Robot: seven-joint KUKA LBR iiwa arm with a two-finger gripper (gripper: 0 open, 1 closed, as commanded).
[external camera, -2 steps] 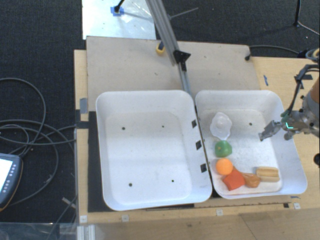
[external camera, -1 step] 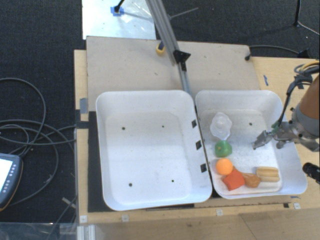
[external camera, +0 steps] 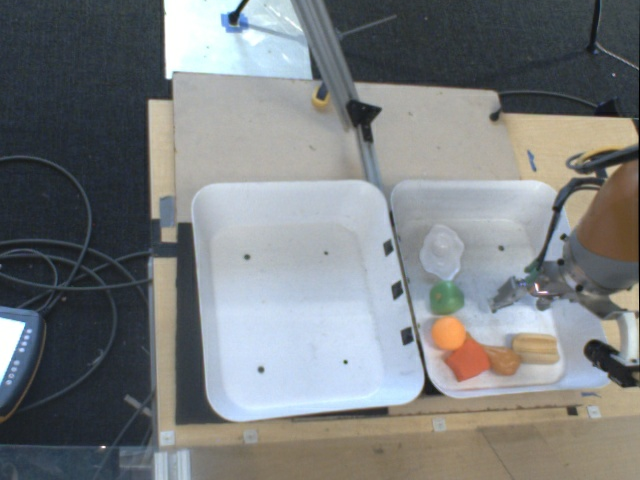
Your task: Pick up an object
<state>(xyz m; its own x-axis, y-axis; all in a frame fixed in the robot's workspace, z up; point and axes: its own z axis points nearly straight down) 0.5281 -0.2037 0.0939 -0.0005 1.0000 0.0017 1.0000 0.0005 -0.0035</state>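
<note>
Claw (external camera: 512,293) hovered right of small green ball (external camera: 446,296); finger state indiscernible. Crowded neighbouring items risked a glancing miss.

a dark carpeted floor (external camera: 80,78) surrounds the pale wooden surface (external camera: 420,128). black cables (external camera: 60,258) loop across the floor at left, near a handheld screen (external camera: 15,353). a slanted metal pole (external camera: 325,48) crosses a bright sheet (external camera: 215,38) behind.
</note>
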